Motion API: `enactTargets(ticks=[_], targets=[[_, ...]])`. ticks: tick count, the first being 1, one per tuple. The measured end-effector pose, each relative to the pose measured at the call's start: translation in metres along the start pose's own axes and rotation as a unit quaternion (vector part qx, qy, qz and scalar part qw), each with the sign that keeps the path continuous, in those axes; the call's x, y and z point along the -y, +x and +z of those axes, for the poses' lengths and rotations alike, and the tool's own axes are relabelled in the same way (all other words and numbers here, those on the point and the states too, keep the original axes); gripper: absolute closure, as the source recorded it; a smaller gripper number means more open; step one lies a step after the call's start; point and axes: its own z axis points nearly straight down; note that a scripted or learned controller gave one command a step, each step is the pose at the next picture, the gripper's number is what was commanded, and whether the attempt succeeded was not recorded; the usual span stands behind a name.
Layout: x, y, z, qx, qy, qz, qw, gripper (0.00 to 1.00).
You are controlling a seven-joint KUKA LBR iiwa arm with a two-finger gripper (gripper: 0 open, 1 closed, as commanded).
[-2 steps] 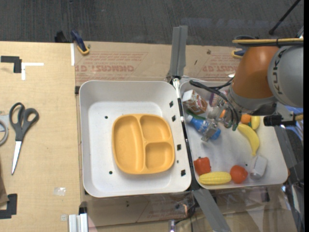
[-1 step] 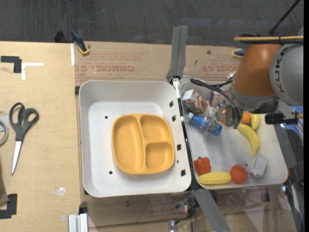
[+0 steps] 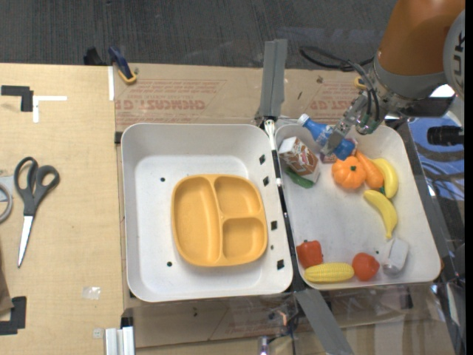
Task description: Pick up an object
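Observation:
My gripper (image 3: 334, 140) hangs low over the back of the right bin (image 3: 414, 272), right at a blue bottle (image 3: 316, 131) with a white cap. It overlaps the bottle's right end, and I cannot see whether it touches. Just in front of it sits an orange pumpkin (image 3: 349, 174). A brown and white packet (image 3: 301, 156) lies to its left on a green piece (image 3: 298, 177). Two bananas (image 3: 383, 211) lie along the right side.
A red pepper (image 3: 310, 253), a corn cob (image 3: 329, 273), a tomato (image 3: 364, 265) and a small white block (image 3: 395, 255) line the right bin's front. A yellow divided plate (image 3: 219, 219) lies in the left bin (image 3: 140, 198). Scissors (image 3: 29, 191) rest on the bench at left.

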Motion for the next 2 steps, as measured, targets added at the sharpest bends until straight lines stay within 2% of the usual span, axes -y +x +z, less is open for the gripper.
enactTargets(ticks=[1, 2], targets=[[-0.028, 0.037, -0.029, 0.000, 0.001, 0.127, 0.9919, 1.00], [-0.046, 0.102, 0.053, -0.001, 0.002, 0.207, 0.9783, 1.00]])
